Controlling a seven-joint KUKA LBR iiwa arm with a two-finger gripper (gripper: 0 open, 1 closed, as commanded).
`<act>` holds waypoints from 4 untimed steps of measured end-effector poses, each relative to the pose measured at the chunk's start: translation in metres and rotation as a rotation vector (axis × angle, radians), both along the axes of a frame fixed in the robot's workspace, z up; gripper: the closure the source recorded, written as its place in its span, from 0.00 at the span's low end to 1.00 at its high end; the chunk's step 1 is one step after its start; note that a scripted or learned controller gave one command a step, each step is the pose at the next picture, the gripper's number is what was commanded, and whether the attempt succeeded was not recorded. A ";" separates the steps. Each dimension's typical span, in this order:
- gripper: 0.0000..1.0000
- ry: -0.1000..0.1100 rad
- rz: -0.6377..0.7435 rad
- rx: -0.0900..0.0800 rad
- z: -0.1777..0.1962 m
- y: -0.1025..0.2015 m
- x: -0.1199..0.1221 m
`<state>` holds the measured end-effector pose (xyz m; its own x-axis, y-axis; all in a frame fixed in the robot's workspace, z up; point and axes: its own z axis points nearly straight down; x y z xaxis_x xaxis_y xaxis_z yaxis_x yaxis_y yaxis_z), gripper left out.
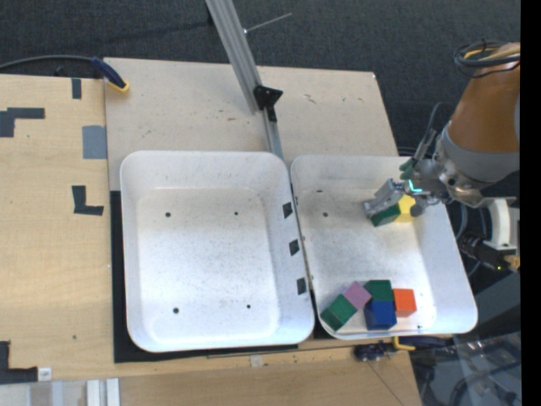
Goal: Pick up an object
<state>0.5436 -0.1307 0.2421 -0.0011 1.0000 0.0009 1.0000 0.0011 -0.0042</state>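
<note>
Where gripper point(387, 203) hangs, green block point(386, 216) and yellow block point(407, 207) touch fingertips.

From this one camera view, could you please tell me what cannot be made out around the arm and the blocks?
- Tool: blurred; whether it grips the green block or the yellow block beside it cannot be told.
- Arm: cut off by the right edge.
- Dark green block in the right bin: partly hidden behind the blue block.
- Blue-and-yellow item on the bench: too small to identify.
</note>
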 end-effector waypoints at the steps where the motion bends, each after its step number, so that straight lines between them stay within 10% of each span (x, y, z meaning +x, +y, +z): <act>1: 0.00 -0.003 0.001 -0.001 0.001 0.000 0.001; 4: 0.00 -0.001 0.000 -0.001 -0.152 0.014 0.006</act>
